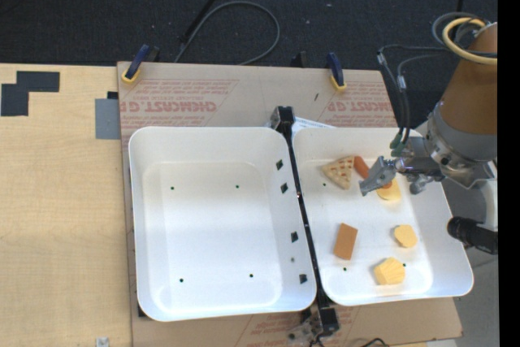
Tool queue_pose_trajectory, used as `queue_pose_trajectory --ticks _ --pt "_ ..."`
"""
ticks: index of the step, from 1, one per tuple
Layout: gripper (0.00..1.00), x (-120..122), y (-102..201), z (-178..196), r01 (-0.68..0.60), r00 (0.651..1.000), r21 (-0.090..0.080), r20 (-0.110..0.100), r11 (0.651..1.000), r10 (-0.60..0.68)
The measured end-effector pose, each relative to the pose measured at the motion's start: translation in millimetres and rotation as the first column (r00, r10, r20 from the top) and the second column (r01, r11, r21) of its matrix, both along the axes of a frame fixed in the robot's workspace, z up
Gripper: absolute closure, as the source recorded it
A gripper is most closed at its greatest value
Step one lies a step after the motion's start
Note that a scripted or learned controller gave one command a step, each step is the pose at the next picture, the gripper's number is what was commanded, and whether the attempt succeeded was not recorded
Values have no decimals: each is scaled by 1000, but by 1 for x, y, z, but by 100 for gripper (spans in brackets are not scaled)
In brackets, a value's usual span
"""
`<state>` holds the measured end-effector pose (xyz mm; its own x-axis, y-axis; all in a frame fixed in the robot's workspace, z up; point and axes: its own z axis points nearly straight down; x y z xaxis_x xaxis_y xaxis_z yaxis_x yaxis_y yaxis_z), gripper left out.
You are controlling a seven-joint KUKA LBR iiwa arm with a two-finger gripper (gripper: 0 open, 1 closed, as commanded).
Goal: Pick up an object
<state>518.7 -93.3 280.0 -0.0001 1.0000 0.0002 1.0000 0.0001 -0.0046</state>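
Note:
The right bin (439, 276) holds several toy food pieces: a pizza-like wedge (339, 171), a small red piece (361, 166), an orange block (345, 241), a round yellow piece (405, 236), a yellow chunk (390, 271) and a yellow piece (390, 193). My gripper (396, 182) hangs over the bin's upper right part, just above that last yellow piece. Its two grey fingers (374, 177) stand apart, open, with nothing held between them. The gripper partly covers the yellow piece beneath it.
The left bin (146, 175) lies beside the right one, with a black divider strip (294, 199) between them. Both rest on a cardboard sheet (211, 97) held by a yellow clamp and a blue clamp. Cables trail over the dark floor behind.

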Motion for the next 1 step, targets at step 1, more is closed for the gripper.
queue_pose_trajectory --ticks 1 --pt "0 1 0 2 0 1000 0 4 1000 0"
